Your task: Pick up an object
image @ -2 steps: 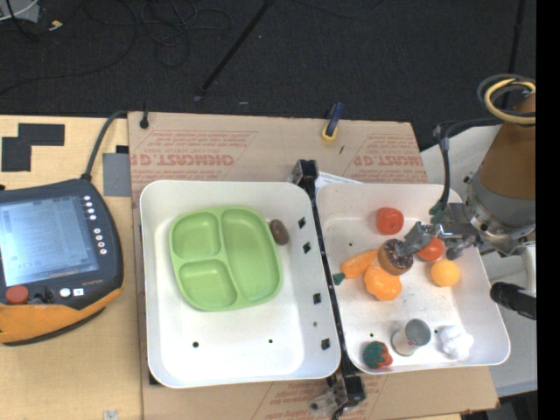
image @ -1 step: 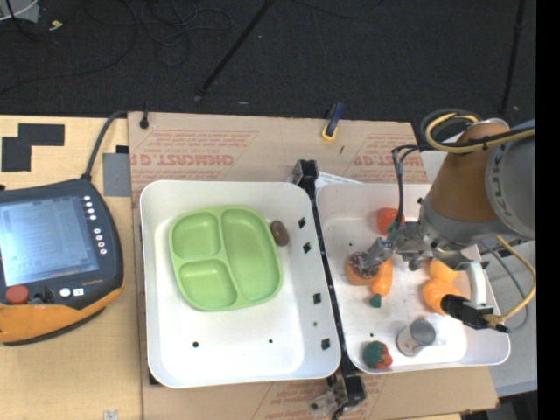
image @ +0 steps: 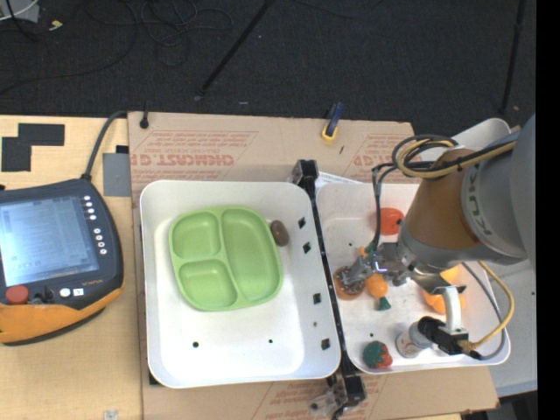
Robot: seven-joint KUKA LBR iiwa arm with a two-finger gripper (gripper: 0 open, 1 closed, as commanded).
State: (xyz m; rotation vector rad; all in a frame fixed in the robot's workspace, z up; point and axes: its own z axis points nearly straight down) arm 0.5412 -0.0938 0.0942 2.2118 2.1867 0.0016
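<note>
The arm (image: 455, 213) reaches in from the right over the right bin (image: 350, 213), and its claw (image: 363, 269) sits low near that bin's left wall, amid a small cluster of objects; whether the claw is apart or together cannot be told, since the metal parts blur into the clutter. Just beside the claw lie a brown round piece (image: 349, 285) and a small orange object (image: 376, 284), with a tiny green-and-orange piece (image: 383, 304) just below. An orange-red object (image: 389, 220) rests farther up the bin, partly behind the arm's cables. Near the front edge of the right bin sit a green-and-red berry-like toy (image: 376, 353), a greyish round object (image: 409, 342), and another orange item (image: 435, 300) tucked under the wrist. The left bin (image: 227, 348) holds a green 3-compartment plate (image: 225, 258) and a small brown object (image: 279, 232) just off the plate's upper right corner. A black divider (image: 319, 269) separates the 2 bins. On the table to the left rests a teach pendant (image: 52, 261) with an orange base, and a blue-and-yellow clamp (image: 332, 122) grips the cardboard's far edge.
</note>
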